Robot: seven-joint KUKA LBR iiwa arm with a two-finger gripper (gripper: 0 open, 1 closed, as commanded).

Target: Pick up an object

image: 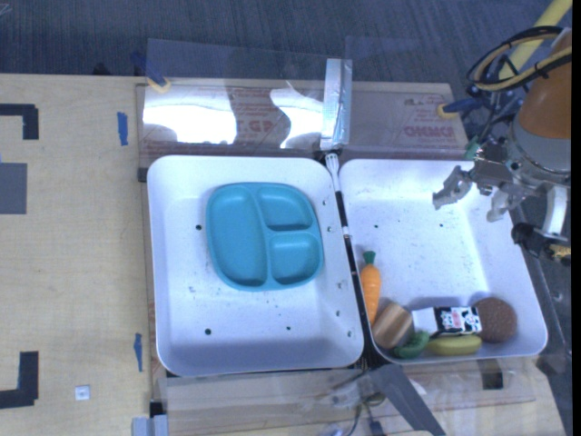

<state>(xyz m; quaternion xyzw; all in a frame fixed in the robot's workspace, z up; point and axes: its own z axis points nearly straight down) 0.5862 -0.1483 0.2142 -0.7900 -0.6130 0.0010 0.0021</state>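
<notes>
My gripper (474,197) hangs over the far right corner of the right bin (427,243), fingers spread apart with nothing between them. Well below it, along the bin's near wall, lie a carrot (370,284), a round tan and brown piece (391,323), a small black-and-white carton (457,319), a yellow banana (454,343) with a green piece (413,344) beside it, and a brown ball (496,319). The gripper is clear of all of them.
The left bin (182,271) holds a blue divided tray (264,234). A clear plastic panel and a metal bracket (335,104) stand behind the bins. Yellow and black cables (508,57) loop above the arm at the upper right.
</notes>
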